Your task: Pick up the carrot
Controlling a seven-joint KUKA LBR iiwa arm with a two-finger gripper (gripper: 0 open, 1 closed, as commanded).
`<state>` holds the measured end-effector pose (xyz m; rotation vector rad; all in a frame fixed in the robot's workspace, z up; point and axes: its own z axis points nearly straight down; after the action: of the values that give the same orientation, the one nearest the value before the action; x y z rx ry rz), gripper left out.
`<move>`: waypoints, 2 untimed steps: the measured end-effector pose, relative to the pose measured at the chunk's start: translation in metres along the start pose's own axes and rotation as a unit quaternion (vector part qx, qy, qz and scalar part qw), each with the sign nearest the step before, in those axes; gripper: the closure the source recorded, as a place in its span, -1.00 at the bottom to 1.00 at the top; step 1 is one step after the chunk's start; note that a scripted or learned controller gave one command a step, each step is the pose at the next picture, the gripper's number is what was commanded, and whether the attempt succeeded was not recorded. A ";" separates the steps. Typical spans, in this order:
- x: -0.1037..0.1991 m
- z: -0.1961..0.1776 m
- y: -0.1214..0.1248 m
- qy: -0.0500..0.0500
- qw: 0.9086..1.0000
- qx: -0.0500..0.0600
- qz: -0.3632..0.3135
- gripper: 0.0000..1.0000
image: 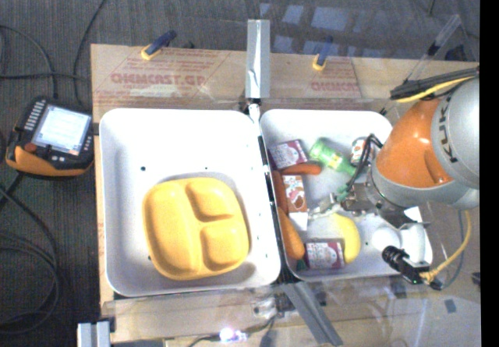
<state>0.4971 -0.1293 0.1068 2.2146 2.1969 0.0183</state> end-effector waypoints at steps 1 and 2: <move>0.015 0.004 0.095 -0.006 1.000 -0.001 -0.026 -1.00; 0.033 -0.019 0.078 0.002 0.999 0.015 -0.037 -1.00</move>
<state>0.5750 -0.0967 0.1271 2.1488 2.2946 -0.0103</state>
